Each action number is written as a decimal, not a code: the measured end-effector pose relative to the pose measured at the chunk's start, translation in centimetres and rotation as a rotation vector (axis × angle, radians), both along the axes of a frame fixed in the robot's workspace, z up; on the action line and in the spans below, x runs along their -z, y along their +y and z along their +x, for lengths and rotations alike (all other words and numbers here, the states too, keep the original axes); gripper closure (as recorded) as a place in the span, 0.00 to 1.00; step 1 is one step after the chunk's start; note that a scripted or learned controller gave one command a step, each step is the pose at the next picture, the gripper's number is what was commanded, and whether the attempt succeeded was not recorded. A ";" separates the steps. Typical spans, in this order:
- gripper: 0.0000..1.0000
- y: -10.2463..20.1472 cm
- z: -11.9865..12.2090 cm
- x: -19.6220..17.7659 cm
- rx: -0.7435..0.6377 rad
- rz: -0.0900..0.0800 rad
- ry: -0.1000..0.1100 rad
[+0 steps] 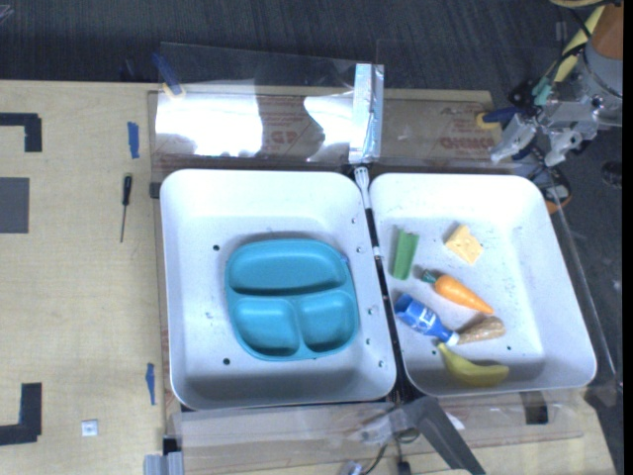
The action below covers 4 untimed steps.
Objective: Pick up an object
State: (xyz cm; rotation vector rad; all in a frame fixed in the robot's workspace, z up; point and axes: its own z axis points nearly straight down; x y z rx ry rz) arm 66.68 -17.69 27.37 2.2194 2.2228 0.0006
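- Objects for the picking lie in the right bin (514,201): a green stick (404,254) upright near its left wall, a yellow wedge (464,244) toward the middle of the far half, an orange carrot (463,291) slanting across the centre.
- Down at the near edge, a blue bottle (421,319) sits close beside a brown potato-like piece (482,331), and a yellow banana (473,366) curves along the near wall just below them. Those three crowd each other; the wedge and the green stick sit freer.
- Nothing is lifted yet — every item rests on the bin floor.
- The gripper (539,139) hangs off the far right corner of the right bin, outside its rim, with cables around it. Whether it is released or clenched, I cannot tell from this angle; nothing shows in its grasp.
- My read: this is the approach step, before any descent. The next move calls for swinging in over the bin and choosing a target with room on both sides; the wedge looks like the easiest call.
- Risk, as I judge it: going for the crowded near edge could nudge the neighbours.
- Left bin (188,226) carries a blue divided tray (289,297) at its middle.
- Both bins sit on a wooden bench (69,265), with a clear plastic sheet (267,117) glaring behind the left bin and dark flooring (297,8) beyond.
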 end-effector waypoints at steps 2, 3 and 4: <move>0.00 4.9 -14.0 18.6 -0.106 -0.001 -0.005; 1.00 4.8 -13.8 17.5 -0.104 -0.003 -0.012; 1.00 14.6 -10.7 8.7 -0.099 0.002 -0.005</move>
